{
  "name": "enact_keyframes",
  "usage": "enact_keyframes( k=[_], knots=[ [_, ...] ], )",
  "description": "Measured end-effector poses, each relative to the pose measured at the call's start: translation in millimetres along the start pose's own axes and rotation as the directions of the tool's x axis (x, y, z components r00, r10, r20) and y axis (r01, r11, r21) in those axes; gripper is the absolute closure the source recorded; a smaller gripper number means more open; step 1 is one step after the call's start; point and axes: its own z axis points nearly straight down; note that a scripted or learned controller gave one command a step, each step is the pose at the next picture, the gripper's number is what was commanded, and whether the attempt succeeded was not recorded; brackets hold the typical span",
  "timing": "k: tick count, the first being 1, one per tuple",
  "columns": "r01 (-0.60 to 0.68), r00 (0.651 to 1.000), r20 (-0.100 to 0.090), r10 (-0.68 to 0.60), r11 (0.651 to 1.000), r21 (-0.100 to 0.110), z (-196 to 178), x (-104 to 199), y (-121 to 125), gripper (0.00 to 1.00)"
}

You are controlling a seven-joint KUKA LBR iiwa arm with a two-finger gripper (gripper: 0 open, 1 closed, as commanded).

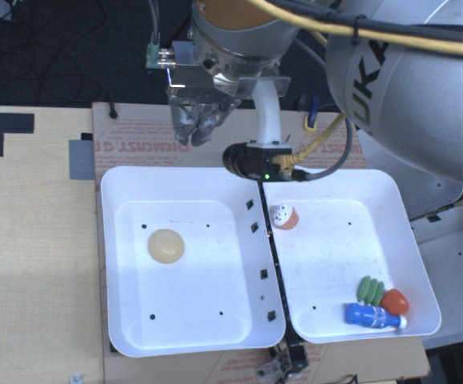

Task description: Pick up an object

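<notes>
- The hand [197, 126] hangs above the cardboard at about 12 o'clock of the left bin [115, 294], clear of both bins. Its fingers look drawn close together with nothing between them.
- Possible things to pick: a pale round disc [166, 246] lies alone in the left bin, toward 9 o'clock of its floor.
- In the right bin [419, 246], a small orange-and-white piece [283, 216] sits at 11 o'clock, near the divider.
- At 5 o'clock of that bin, a green piece [369, 289], a red-orange piece [394, 301] and a blue bottle [373, 317] lie touching or nearly so.
- Handling, as I judge it: all look like light plastic toys, stiff and rather smooth. The disc is low and may slip; pinching it across its width seems best. It has open floor all round, which the clustered pieces lack.
- The bins are smooth white plastic with sloped walls, resting on cardboard [135, 146] over a light wooden desk [31, 238]; cables trail along the dark back.
</notes>
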Motion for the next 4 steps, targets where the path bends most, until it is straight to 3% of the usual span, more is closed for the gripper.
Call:
enact_keyframes(
  k=[1, 2, 4],
  knots=[
    [-0.026, 1.000, 0.002, 0.026, 1.000, 0.005, 168.6, -2.3, -20.9, 1.00],
    [-0.027, 1.000, -0.005, 0.027, 1.000, -0.015, 142.2, -3.2, 31.9, 1.00],
    [-0.029, 1.000, -0.003, 0.029, 1.000, -0.006, 124.4, -5.3, 30.3, 1.00]
  ],
)
